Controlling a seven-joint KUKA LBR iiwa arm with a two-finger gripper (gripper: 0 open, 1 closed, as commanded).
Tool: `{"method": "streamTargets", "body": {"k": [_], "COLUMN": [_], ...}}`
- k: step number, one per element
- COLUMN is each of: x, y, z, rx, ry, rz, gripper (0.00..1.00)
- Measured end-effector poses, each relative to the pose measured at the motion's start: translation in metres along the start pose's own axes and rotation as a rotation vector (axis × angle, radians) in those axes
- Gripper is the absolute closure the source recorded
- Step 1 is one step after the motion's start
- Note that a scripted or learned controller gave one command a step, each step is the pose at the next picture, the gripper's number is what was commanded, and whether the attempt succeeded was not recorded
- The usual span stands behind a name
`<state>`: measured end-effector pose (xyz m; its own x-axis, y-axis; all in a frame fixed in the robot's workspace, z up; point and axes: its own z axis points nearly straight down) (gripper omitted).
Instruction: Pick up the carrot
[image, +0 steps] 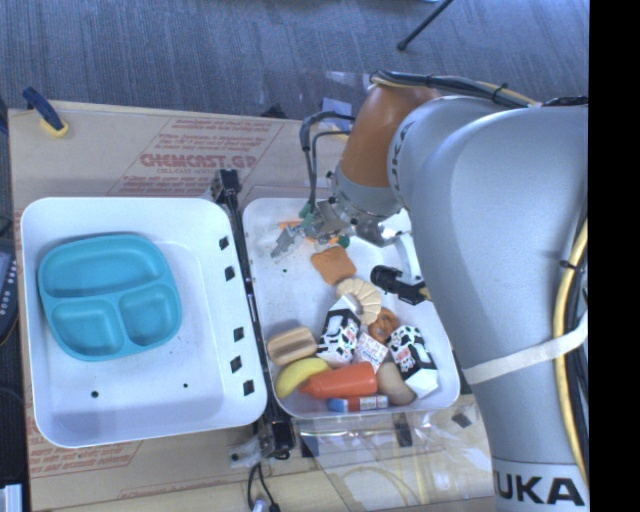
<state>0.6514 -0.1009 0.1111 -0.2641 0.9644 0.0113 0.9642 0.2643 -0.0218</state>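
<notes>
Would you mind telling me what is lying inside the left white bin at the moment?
The left white bin holds a blue divided tray with three compartments, lying toward its far left. Nothing shows in the compartments. Whatever sits beneath the tray is covered.

Blue divided tray (105, 295) lies in left white bin (130, 415). Right bin (262, 225) holds banana (298, 376), sandwich bun (291, 343), cow-print cartons (340, 338), toast slice (333, 264), clustered toward near end. Cardboard (150, 140) covers tabletop.

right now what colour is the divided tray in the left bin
Light blue tray, clearest in the camera view.
</notes>
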Motion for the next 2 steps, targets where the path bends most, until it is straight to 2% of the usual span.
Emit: {"method": "streamTargets", "body": {"k": [1, 2], "x": [-0.059, -0.057], "y": [-0.020, -0.017], "z": [0.019, 0.007], "rx": [-0.017, -0.018], "ry": [-0.008, -0.010], "rz": [0.147, 0.135], "gripper": [0.00, 1.00]}}
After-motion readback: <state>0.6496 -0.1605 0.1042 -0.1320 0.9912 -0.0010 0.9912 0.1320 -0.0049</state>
